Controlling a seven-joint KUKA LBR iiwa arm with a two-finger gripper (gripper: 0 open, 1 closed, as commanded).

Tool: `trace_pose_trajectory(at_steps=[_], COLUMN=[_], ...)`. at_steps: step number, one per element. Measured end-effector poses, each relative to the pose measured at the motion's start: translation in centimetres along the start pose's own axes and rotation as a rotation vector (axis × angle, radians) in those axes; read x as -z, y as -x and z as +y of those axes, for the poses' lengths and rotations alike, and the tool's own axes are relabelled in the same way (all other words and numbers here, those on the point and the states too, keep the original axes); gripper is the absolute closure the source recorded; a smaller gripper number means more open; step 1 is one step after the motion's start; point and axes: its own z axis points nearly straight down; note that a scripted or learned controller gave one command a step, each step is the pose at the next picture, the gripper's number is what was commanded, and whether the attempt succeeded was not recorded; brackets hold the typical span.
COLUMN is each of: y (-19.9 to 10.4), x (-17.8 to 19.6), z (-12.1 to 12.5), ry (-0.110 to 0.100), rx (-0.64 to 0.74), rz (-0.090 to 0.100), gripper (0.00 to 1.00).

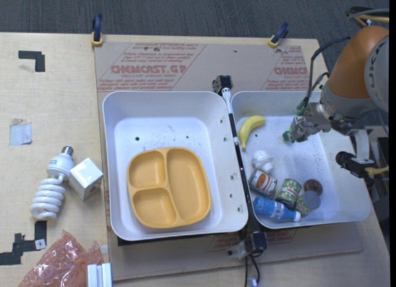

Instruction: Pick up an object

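Count: 2 white bins (117,119), 1 yellow divided tray (168,187), 1 banana (249,128), 1 blue bottle (275,209), 1 bulb (51,185), 2 blue clamps (96,29)

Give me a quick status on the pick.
Gripper low in right bin, upper part. Nothing seen held. Banana beside it, apart. Bottles and cans clustered nearer front.

Glossy white plastic bins (117,119)
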Motion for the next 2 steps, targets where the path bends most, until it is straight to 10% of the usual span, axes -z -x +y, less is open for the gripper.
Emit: trace_pose_trajectory(at_steps=[1, 2], y=[-2.21, -2.16], x=[-5.61, -4.64], z=[-11.07, -10.95], ry=[-0.001, 0.001], rx=[-0.005, -0.007], rz=[0.001, 0.001], gripper=[0.0, 1.0])
